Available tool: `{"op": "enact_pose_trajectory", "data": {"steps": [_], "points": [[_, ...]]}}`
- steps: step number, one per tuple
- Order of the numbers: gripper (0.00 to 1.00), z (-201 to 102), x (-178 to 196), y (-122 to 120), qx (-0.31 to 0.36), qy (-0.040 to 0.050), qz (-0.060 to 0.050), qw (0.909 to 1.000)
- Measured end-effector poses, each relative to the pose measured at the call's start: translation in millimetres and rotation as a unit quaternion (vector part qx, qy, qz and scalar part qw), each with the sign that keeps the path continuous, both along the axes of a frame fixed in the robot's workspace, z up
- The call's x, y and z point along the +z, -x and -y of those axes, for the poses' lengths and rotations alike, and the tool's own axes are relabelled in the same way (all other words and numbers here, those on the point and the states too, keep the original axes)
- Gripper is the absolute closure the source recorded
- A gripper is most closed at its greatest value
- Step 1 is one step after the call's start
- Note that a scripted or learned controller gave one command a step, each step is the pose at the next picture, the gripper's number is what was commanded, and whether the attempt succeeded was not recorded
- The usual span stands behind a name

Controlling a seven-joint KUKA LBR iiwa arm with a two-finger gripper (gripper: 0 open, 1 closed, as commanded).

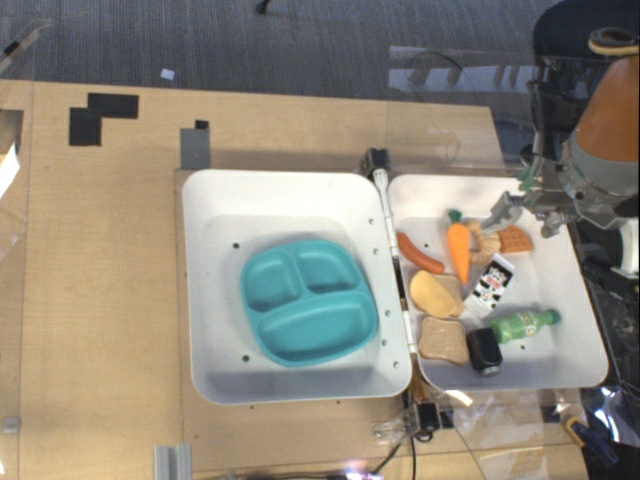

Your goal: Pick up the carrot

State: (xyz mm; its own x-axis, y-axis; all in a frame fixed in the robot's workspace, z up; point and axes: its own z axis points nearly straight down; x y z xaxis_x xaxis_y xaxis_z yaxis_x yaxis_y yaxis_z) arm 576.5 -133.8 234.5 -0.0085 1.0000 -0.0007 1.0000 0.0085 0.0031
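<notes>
The carrot [458, 252] is orange with a green top and lies lengthwise in the right bin [590, 368], its tip pointing toward the near side. My gripper [524, 218] hovers over the bin's far right part, just right of and above the carrot's green end. Its two fingers stand spread apart with nothing between them, and the left fingertip [498, 210] is close to a brown waffle piece [513, 240], not on the carrot.
Around the carrot lie a red sausage [420, 254], a yellow potato-like piece [435, 294], a black-and-white carton [490, 281], a bread slice [443, 340], a black object [485, 351] and a green bottle [522, 324]. The left bin [200, 268] holds a teal divided plate [308, 300].
</notes>
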Motion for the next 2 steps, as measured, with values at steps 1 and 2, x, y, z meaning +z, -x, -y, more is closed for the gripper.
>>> {"op": "enact_pose_trajectory", "data": {"steps": [1, 2], "points": [[0.00, -7.4, -146.5, -71.9, 0.040, 0.0011, 0.007, 0.9992], [1.00, -7.9, -132.9, -72.6, 0.042, 0.0017, 0.007, 0.9991]]}}
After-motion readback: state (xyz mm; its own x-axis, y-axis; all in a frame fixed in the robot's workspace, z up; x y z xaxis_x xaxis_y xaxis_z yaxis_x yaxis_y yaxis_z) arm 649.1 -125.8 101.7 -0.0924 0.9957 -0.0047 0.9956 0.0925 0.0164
